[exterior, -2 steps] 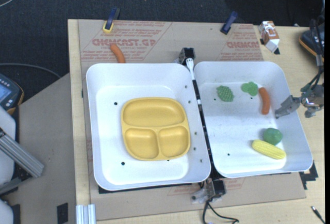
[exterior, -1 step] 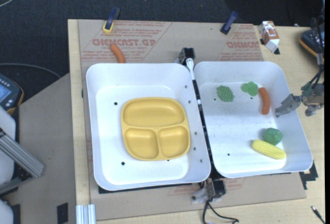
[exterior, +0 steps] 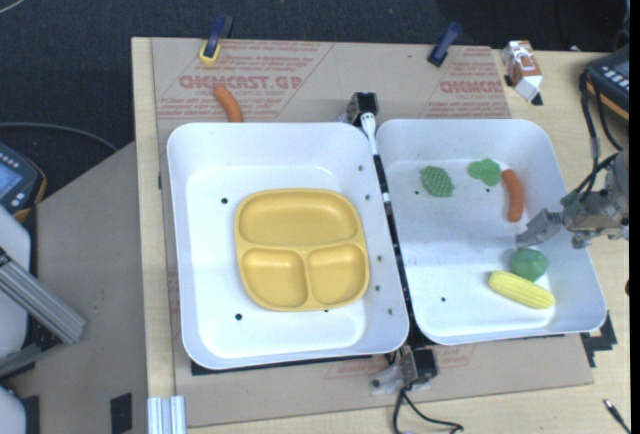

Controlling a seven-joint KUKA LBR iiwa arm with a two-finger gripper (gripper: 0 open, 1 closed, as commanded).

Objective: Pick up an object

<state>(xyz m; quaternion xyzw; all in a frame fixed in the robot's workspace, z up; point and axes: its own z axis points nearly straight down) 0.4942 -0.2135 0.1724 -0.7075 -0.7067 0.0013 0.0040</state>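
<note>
Green toy (exterior: 529, 264) just below the hand (exterior: 545, 227)

1. The brown board (exterior: 300, 72) on the counter, behind the left bin, bears red print reading roughly "CHEMCAST GP".
2. The same red print repeats behind the right bin, partly cut off, illegible.

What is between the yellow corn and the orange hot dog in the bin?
In the camera view, a green toy sits between the corn and the hot dog, just above the corn. The claw reaches in there too, right over it.
</note>
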